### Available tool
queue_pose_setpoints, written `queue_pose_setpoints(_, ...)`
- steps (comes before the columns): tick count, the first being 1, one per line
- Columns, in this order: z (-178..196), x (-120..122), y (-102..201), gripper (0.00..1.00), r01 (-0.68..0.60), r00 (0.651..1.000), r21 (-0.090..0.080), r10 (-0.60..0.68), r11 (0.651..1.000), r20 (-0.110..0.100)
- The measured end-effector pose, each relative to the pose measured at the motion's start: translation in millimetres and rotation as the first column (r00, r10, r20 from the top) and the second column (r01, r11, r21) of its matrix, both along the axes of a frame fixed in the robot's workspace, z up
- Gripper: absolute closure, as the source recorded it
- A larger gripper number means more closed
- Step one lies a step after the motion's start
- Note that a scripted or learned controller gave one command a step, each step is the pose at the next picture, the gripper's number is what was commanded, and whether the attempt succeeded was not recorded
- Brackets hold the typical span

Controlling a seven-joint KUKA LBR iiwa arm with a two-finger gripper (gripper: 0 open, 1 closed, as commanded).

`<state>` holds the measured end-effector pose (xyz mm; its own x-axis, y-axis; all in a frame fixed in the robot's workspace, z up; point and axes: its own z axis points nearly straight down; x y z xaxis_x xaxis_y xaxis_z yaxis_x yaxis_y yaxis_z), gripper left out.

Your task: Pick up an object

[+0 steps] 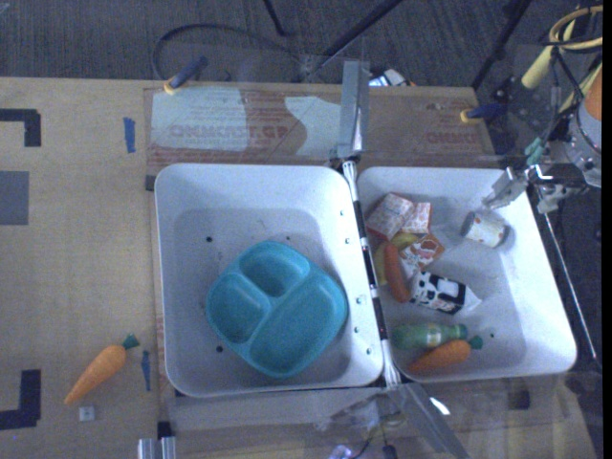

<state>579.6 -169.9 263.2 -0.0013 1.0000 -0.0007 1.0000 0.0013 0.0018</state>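
My gripper (521, 189) hangs over the far right corner of the right bin (535, 295), reaching in from the right edge of the view. Just left of and below it lies a small beige can (485, 229) on its side. The bin also holds a pink carton (390, 214), an orange and yellow packet (426, 248), an orange sausage (395, 272), a black-and-white cow-patterned carton (442, 295), a green bottle (427, 335) and a toy carrot (442, 356). I see nothing held in the gripper.
The left bin (191, 208) holds a teal divided plate (277, 306). A second toy carrot (97, 371) lies on the bench left of the bins. A metal divider (363, 256) runs between the bins. Cardboard (239, 127) lies behind them.
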Motion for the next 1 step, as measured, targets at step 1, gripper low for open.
queue_pose_setpoints(1, -124.2, 32.8, -16.8, 0.00, -0.091, 0.996, 0.000, 0.091, 0.996, 0.000)
